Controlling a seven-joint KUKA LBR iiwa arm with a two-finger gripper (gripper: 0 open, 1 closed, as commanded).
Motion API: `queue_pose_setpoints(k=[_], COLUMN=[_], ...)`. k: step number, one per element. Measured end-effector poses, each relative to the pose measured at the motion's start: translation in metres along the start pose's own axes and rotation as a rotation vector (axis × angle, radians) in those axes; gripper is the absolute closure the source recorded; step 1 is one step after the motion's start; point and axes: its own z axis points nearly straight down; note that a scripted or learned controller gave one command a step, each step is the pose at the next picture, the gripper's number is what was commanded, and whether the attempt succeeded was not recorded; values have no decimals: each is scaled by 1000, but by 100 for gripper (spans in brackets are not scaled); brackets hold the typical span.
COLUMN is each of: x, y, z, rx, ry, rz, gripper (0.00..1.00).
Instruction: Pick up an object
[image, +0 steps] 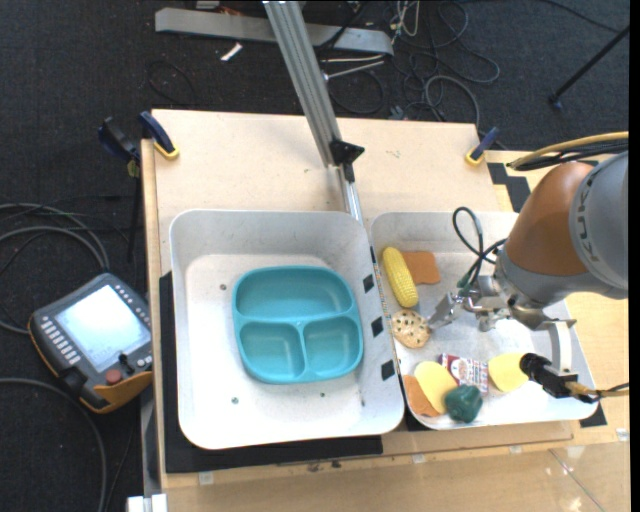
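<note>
The right bin (392, 226) holds several small objects. A yellow corn cob (400, 277) lies against an orange slab (422, 267) near the bin's left wall. A round speckled cookie (408, 328) sits below them. Along the front lie a yellow disc (434, 380), a dark green lump (463, 402), a red and white packet (467, 369) and a yellow piece (507, 372). My gripper (446, 312) hangs low in the middle of this bin, just right of the cookie, tip pointing left toward it. I see nothing held in it.
The left bin (200, 300) carries a teal divided tray (297, 323). A slanted metal pole (315, 95) crosses the bench behind the bins. Yellow clamps (163, 140) sit at the bench's back corners. A teach pendant (92, 340) lies on the floor at left.
</note>
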Motion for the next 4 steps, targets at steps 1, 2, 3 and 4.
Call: queue_pose_setpoints(k=[1,2,3,4], x=[0,-2,-7,-8], y=[1,-3,1,3], z=[-13,-75,-137,-187], rx=[-3,-8,-9,-8], ry=[-1,-2,-3,-2], rz=[0,-1,-2,-3], gripper=[100,100,100,100])
